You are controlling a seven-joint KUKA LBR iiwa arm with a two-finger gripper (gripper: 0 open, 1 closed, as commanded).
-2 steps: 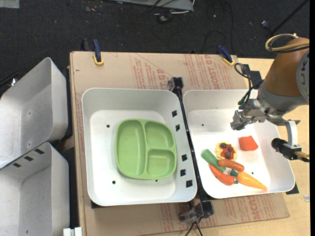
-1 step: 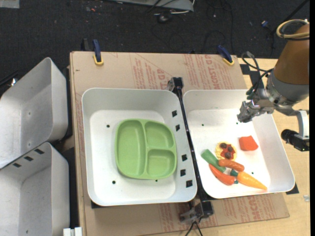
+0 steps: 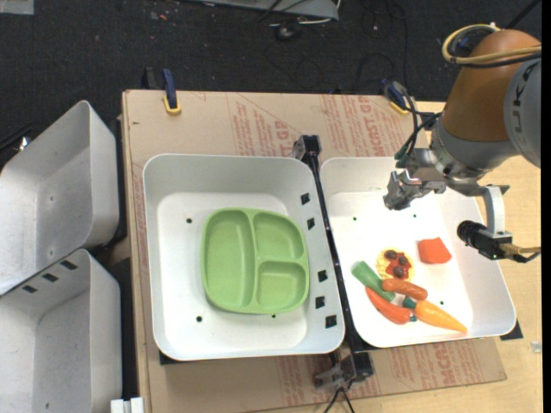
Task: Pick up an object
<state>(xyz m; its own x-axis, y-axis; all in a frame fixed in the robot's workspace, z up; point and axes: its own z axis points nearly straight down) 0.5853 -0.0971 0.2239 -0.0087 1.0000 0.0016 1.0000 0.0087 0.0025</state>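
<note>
From the overhead camera, I saw the gripper [image 3: 403,191] hovering over the right bin [image 3: 362,183], toward its twelve o'clock edge; whether it was clenched or released I could not tell. I judged it was poised there before a descent. The candidates lay clustered toward the bin's six o'clock: an orange block [image 3: 434,250], and at its seven o'clock a pile of toy vegetables [image 3: 405,298]. The left bin [image 3: 172,188] held a green divided plate [image 3: 256,261], well apart.
</note>
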